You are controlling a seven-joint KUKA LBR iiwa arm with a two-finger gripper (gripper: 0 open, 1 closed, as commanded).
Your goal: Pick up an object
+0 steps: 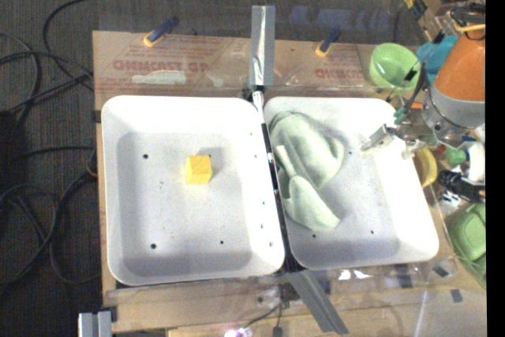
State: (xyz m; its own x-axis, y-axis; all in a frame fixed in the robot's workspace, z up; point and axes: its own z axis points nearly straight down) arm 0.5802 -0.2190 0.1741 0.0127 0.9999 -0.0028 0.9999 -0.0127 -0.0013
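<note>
A small yellow block (199, 169) lies near the middle of the left white bin (126, 249). A pale green soft cloth-like object (308, 166) lies crumpled along the left side of the right bin (394, 245). The grey arm with its orange band (465, 71) reaches in from the right. My gripper (391, 143) hovers over the upper right part of the right bin, to the right of the green cloth and apart from it. Its fingers stand spread, open, with nothing between them.
A metal divider strip (263, 43) runs between the bins at the back. Green, yellow and teal items (394, 65) crowd the bench beyond the right bin's edge. Two clamps (162, 29) hold the board at the back. Cables lie on the floor to the left.
</note>
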